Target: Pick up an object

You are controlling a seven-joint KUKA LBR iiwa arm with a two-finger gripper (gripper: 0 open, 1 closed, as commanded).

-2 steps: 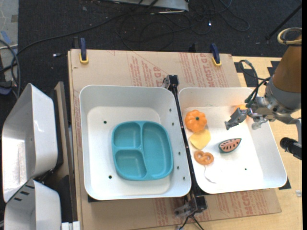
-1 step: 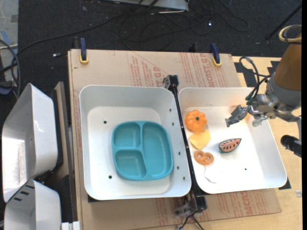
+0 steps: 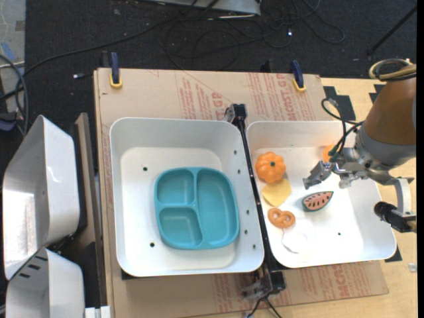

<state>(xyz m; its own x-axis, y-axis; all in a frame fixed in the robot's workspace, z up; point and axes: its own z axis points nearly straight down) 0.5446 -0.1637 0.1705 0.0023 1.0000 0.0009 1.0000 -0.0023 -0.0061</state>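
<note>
The right bin (image 3: 344,244) holds an orange pumpkin (image 3: 270,167), a yellow cheese-like wedge (image 3: 277,193), a small orange pretzel (image 3: 281,217) and a watermelon slice (image 3: 318,201). My gripper (image 3: 320,175) hangs over the right bin, just above and slightly right of the watermelon slice, right of the pumpkin. Its fingers look spread apart with nothing between them. A small orange piece (image 3: 327,152) shows behind the wrist.
The left bin (image 3: 132,177) holds a teal divided plate (image 3: 196,208). A black clamp bar (image 3: 250,177) runs between the bins. Cardboard lies under both bins, with clips at its back edge. White tubs (image 3: 40,191) stand at far left.
</note>
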